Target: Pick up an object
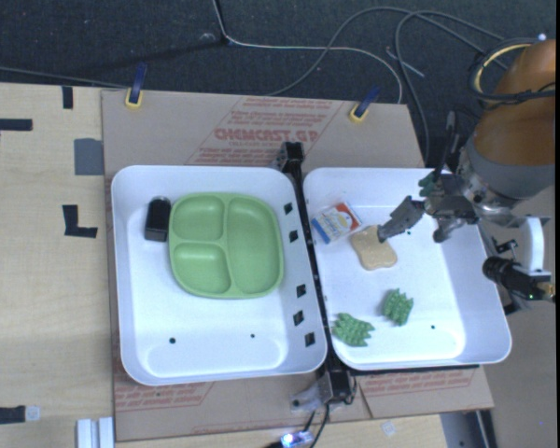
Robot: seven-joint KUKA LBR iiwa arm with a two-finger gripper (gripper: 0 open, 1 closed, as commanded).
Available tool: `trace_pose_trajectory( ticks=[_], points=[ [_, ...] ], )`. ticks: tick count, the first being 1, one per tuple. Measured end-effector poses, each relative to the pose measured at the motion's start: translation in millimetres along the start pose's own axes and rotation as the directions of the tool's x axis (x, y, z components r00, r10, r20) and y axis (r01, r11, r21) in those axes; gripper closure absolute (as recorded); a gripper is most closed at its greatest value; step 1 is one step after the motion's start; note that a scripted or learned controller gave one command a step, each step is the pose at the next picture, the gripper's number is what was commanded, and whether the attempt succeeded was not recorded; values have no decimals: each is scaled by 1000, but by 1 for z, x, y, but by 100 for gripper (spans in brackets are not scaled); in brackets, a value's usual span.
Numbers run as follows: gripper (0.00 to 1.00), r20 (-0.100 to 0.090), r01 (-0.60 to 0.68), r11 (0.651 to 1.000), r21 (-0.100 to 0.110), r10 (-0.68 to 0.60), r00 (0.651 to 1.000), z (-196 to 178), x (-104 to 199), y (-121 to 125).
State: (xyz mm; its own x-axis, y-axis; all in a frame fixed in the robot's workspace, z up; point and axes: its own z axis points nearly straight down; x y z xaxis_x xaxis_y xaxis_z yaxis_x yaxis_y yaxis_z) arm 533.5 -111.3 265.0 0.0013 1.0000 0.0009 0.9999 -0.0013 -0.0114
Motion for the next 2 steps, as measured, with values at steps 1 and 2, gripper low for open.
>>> trace_pose_trajectory(
  ticks=[1,2],
  points=[
    [0,1,2,1000,-10,-2,1000,-5,0,2],
    [0,2,2,1000,-6,-2,1000,39,0,2]
  ],
)
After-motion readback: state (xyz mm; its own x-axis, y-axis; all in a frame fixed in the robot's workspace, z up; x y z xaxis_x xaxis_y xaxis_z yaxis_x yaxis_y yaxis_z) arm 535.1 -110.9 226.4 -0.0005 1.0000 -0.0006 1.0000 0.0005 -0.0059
